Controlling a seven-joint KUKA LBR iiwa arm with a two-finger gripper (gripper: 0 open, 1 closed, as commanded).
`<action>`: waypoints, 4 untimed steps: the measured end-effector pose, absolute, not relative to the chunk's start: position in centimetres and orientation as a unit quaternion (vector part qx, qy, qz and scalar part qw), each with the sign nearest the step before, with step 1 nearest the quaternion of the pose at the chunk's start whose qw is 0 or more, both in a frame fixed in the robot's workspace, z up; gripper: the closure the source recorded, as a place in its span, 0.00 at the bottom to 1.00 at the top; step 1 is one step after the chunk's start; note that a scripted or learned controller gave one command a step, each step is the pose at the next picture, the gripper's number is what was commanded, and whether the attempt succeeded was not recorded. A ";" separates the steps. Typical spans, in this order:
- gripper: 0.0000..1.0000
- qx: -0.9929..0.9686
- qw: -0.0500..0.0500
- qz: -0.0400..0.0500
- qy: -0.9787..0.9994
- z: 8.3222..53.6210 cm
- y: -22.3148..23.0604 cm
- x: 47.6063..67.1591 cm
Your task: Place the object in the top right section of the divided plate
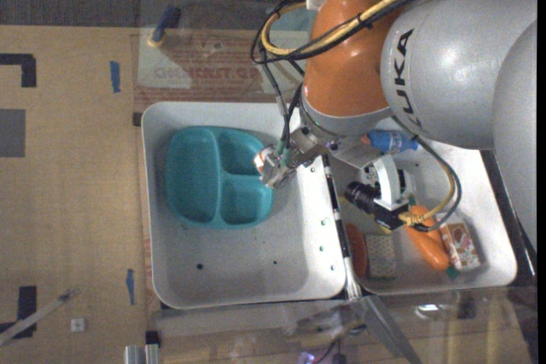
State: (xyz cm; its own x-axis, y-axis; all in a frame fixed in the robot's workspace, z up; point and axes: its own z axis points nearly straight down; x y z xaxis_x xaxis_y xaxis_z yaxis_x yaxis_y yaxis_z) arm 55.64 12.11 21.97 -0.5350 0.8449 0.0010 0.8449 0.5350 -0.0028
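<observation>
Two shallow white bins are seen side by side on the bench. In the left bin (247,277), a teal divided plate (213,176) is set toward the bin's upper left. The grey arm with its orange band (345,55) is extended in from the right of the frame, and its gripper (275,164) is placed over the plate's right edge, at about mid-height of the frame. A small multicoloured object (264,160) is seen right at the gripper's tip, above the plate's right-hand rim; whether it is clamped cannot be told. In the right bin (495,268), an orange carrot-like item (425,245), a small carton (461,245) and a blue item (392,141) are left lying.
</observation>
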 end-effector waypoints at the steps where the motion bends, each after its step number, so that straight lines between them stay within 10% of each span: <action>1: 1.00 -0.484 0.000 0.000 -0.875 22.8 11.9 55.8; 3: 1.00 -0.442 0.001 0.001 -0.897 23.0 9.9 50.9; 4: 1.00 -0.288 0.001 0.000 -0.957 20.7 10.7 52.3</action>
State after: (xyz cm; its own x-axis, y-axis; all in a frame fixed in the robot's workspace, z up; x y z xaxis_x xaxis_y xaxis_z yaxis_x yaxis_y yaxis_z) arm 52.35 10.65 20.70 -0.8336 0.5524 0.0022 0.5524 0.8336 -0.0014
